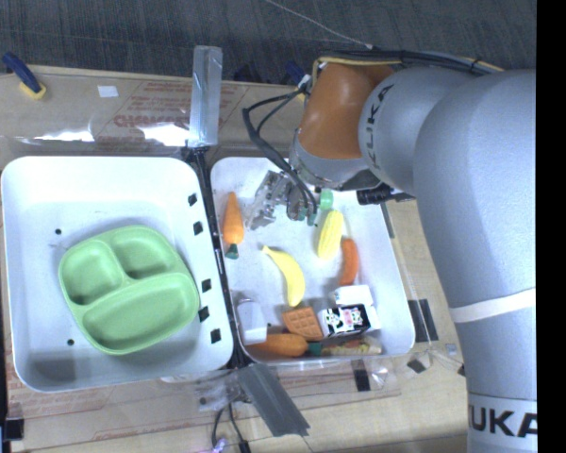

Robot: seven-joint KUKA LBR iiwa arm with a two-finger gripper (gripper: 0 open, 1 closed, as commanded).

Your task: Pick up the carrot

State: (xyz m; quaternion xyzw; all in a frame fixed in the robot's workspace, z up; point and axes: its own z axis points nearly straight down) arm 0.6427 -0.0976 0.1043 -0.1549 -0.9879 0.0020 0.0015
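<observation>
The carrot [232,219] is orange with a green stub. It lies along the left wall of the right bin [393,281], pointing away from me. My gripper [277,205] hangs over the upper middle of that bin, just right of the carrot and apart from it. Its metal fingers [263,206] stand open with nothing between them. The grey arm with its orange band covers the bin's upper right corner.
The right bin also holds a banana [288,274], a corn cob [329,233], a red-orange piece [349,260], a waffle [303,323], a white cup [253,321], a black-and-white box [345,319] and an orange piece [281,345]. A green divided plate [127,289] lies in the left bin [38,196].
</observation>
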